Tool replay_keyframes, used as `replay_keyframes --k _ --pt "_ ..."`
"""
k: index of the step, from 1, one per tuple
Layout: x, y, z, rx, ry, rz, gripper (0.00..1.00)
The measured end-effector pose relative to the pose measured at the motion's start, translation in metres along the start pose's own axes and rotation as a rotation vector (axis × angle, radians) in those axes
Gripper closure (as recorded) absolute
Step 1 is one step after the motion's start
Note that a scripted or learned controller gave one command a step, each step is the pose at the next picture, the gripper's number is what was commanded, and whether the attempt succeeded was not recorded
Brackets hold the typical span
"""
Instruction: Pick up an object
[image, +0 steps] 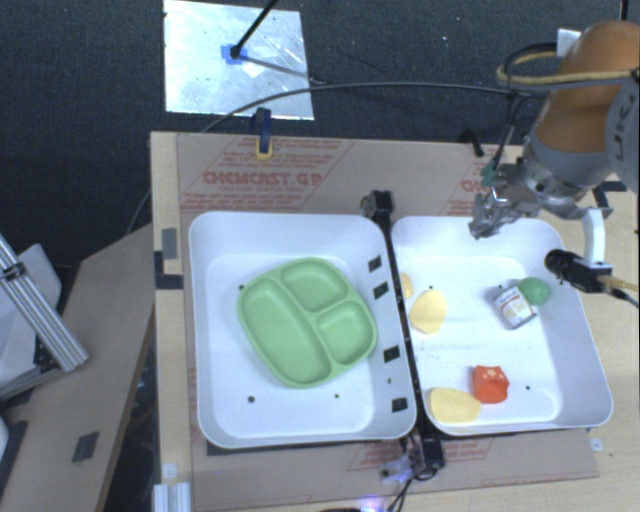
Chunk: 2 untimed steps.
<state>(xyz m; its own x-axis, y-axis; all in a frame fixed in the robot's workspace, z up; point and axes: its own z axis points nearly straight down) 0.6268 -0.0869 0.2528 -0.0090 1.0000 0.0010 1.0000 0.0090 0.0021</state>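
My gripper (485, 224) hangs over the far edge of the right bin (575, 330), above its back wall, with nothing seen between its tips. In that bin lie a pale yellow piece (428, 311) near the left side, a small can with a white label (513, 306), a green ball (536, 291) touching the can, a red toy (490, 383) and another yellow piece (454, 404) at the front. All of these objects sit well in front of the gripper.
The left bin (215, 300) holds a green divided plate (305, 321). A black divider with clips (395, 310) runs between the bins. A black fixture (575, 268) juts in over the right bin's right rim. Cables cross behind the bins.
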Motion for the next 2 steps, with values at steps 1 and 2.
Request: replay_keyframes --k 1,2 --pt "0.053 0.004 0.014 0.001 0.000 -0.001 1.00" --pt "0.106 0.000 0.006 0.000 0.001 -0.001 1.00"
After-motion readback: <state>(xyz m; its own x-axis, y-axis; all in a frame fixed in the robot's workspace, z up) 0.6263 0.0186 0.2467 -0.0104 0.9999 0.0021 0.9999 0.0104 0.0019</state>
